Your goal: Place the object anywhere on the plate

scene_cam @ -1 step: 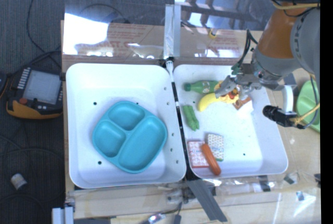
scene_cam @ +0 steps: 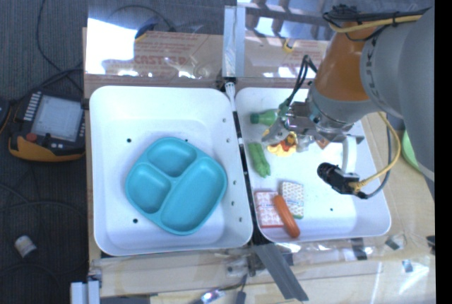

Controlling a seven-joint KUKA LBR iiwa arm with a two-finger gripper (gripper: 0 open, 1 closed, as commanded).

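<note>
A teal plate (scene_cam: pixel 176 184) with three compartments lies in the left bin (scene_cam: pixel 113 112), and nothing rests on it. My gripper (scene_cam: pixel 291 134) is low in the upper left part of the right bin (scene_cam: pixel 367 218). It sits right over a small yellow and red toy (scene_cam: pixel 284 147), which its body partly hides. A green bottle-shaped toy (scene_cam: pixel 265 117) lies just to its left. Whether anything is held cannot be seen.
Also in the right bin are a green pepper-like toy (scene_cam: pixel 259 159) by the left wall, an orange carrot (scene_cam: pixel 286 215), a red patterned packet (scene_cam: pixel 265 207) and a pale patterned packet (scene_cam: pixel 292 196) near the front. A black cable fitting (scene_cam: pixel 335 177) hangs off the arm.
</note>
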